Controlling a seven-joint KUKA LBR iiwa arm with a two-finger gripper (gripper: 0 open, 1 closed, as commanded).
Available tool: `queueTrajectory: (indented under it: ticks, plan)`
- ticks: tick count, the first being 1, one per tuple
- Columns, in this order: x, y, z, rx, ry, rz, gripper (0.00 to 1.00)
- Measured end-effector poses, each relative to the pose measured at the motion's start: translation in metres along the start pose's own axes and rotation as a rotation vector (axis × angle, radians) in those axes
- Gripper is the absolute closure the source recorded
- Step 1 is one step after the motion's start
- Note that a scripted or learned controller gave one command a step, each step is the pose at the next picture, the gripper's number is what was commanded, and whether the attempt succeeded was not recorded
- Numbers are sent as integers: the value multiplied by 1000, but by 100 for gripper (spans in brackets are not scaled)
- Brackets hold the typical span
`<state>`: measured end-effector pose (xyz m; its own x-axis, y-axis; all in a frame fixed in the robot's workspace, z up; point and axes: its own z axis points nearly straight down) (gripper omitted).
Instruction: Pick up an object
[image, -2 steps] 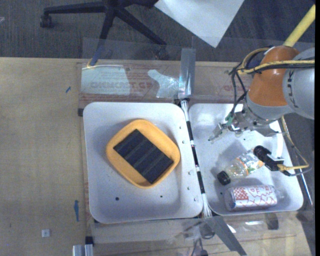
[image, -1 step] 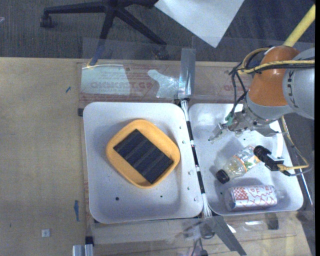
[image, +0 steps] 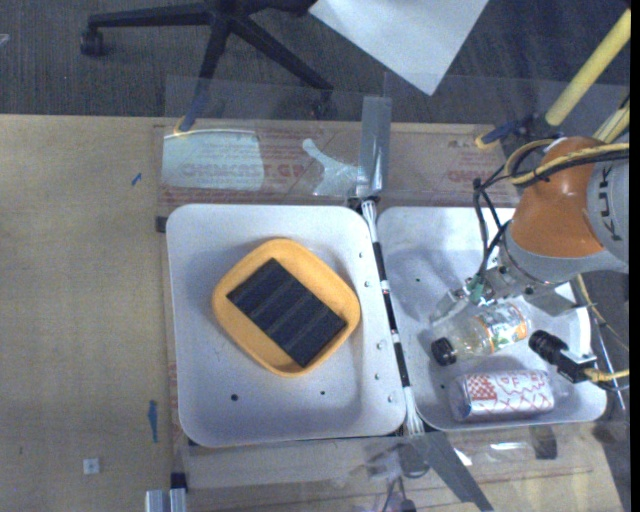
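Tool (image: 481, 292): I see it low over the middle of the right bin (image: 415, 250), its tip just at the upper side of the clear bottle (image: 490, 330).
Tool state: I cannot tell from here whether it is spread or pressed together, because the wrist covers most of it.
Clear bottle: it lies on its side in the right bin. Its black cap (image: 443, 350) points toward the left bin (image: 190, 300), and its body slants up toward the tool.
Patterned can (image: 505, 392): red and white, it lies on its side along the near edge of the right bin, just beside the bottle. I cannot tell whether the two touch.
Yellow dish (image: 228, 300): a rounded square, it sits at a slant in the middle of the left bin with a dark ribbed panel (image: 287, 312) lying in it.
Arm (image: 560, 215): I see its orange band above the far right corner of the right bin.
Tabletop (image: 70, 300): pale wood, it carries both bins side by side.
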<state>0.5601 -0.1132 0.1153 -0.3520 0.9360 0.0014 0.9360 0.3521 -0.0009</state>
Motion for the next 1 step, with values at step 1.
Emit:
queueTrajectory:
  ticks: [1]
  plan:
    - [15, -62, 19, -51, -32, -70, 0]
